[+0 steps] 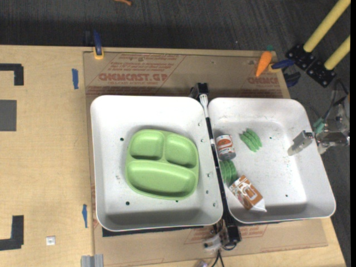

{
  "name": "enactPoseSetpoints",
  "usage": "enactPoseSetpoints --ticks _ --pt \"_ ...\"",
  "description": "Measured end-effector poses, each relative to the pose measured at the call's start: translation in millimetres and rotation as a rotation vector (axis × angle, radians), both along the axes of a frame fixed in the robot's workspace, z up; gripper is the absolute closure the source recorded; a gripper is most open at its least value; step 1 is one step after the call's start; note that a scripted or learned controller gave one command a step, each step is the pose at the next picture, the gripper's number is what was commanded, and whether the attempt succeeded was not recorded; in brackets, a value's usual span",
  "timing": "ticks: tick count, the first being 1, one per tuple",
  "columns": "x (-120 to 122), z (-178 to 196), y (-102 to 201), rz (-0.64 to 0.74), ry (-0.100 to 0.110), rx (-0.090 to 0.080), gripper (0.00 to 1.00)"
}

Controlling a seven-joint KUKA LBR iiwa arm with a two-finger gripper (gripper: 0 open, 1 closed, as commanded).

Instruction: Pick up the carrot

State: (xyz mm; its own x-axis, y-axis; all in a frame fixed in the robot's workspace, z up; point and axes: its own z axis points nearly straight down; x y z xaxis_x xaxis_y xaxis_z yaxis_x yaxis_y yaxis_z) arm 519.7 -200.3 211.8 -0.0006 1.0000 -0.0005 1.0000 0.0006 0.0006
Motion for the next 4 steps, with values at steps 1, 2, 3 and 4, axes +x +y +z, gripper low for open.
enactPoseSetpoints --ticks 1,2,3,4 --pt "-24.2 -116.9 40.5 -0.164 -0.001 0.000 0.00" --pt "-34.8 -120.8 101.5 0.016 -0.021 -0.010 0.00" --pt "-33.0 -110.1 107.0 0.022 -0.021 0.000 1.00" --pt "-32.4 -100.4 107.2 0.022 -0.024 -0.001 1.00"
